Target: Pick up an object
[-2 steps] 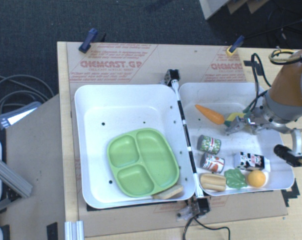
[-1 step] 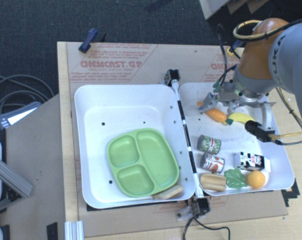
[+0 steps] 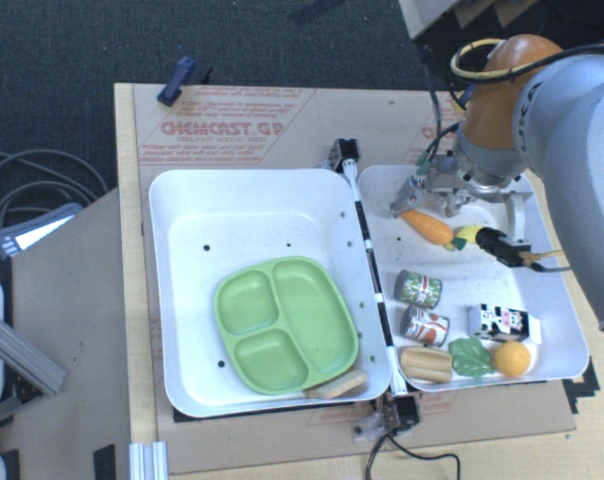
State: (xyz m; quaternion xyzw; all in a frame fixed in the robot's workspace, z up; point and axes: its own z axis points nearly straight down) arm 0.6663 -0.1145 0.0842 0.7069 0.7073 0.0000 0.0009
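Red print on the brown protective sheet [image 3: 232, 118] covering the bench, at its far side beyond the left bin, reads roughly "CHEMCAST GP". Smaller red lines above and below it are too fine to read. Labels on the two small cans [image 3: 419, 289] in the right bin are illegible.

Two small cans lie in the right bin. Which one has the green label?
The upper can, closer to the carrot, has the green label. The lower can, beside the bun, has a red and white one.

Even bright overhead light, soft short shadows. White bins [image 3: 182, 208] near blown out, mild glare on the grey arm [image 3: 572, 98]. Dark floor [image 3: 62, 28] underexposed. Slight overall softness; small labels unreadable. No obvious edge distortion.
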